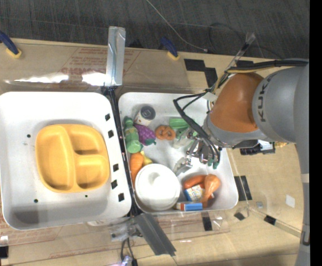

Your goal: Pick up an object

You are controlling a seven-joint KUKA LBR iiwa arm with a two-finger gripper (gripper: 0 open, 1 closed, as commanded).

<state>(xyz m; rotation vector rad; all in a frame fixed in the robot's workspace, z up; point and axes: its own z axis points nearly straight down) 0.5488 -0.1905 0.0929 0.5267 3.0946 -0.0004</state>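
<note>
- We see the counter point(271, 204) carrying two white bins; the left bin point(5, 148) holds a yellow divided tray point(72, 155), and nothing there is in play.
- The arm point(260, 107) comes in from three o'clock and hangs over the right bin point(227, 195), its orange band over the bin's three o'clock edge.
- The white bowl point(157, 186) sits at six o'clock in that bin, with a carrot point(136, 163) just beside it at ten o'clock.
- The jaws point(200, 154) are low in the bin's middle; whether they are open or closed we cannot tell, and we see nothing between them.
- Nearest candidates: an orange piece point(209, 185) at five o'clock of the jaws, the purple grapes point(145, 133) and a small pumpkin point(164, 132) at ten o'clock.
- Our call: the approach looks made, but the grasp and lift are not yet done.
</note>
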